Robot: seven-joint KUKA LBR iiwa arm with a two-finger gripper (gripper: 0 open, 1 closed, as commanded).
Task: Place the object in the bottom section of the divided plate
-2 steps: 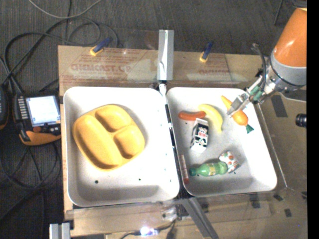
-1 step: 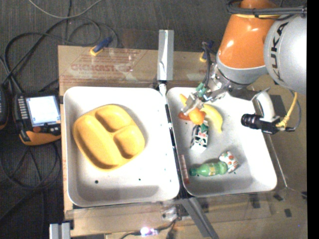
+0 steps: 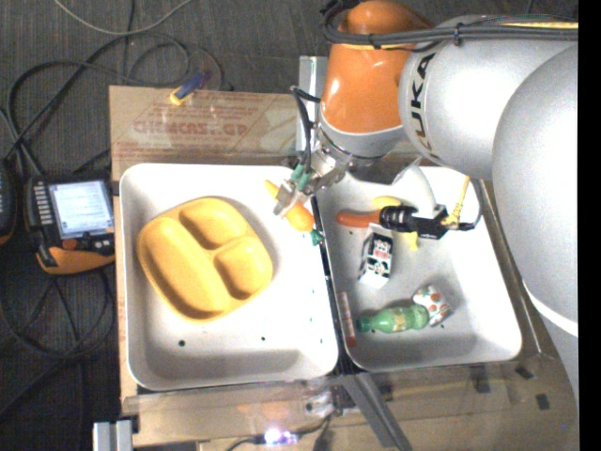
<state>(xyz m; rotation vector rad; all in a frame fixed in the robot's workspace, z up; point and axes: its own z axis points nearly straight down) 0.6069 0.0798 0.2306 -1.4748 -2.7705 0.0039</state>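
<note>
Camera view reads "KUK" on the arm (image 3: 420, 111), its last letter cut off; the red print on the cardboard (image 3: 202, 130) is too faint to read. The gripper (image 3: 287, 201) hovers at the far right corner of the left bin (image 3: 235, 346), and whether it is open or closed cannot be told. The yellow-orange object (image 3: 300, 218) sits just below it against the right wall, apart from the divided plate (image 3: 202, 256), which has bare floor on its near side.

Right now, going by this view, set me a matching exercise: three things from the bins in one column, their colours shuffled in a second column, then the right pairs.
Things:
1. plate
2. bottle
3. small box

Colours:
A. green
B. black and white
C. yellow

Pairs: 1-C, 2-A, 3-B.
</note>
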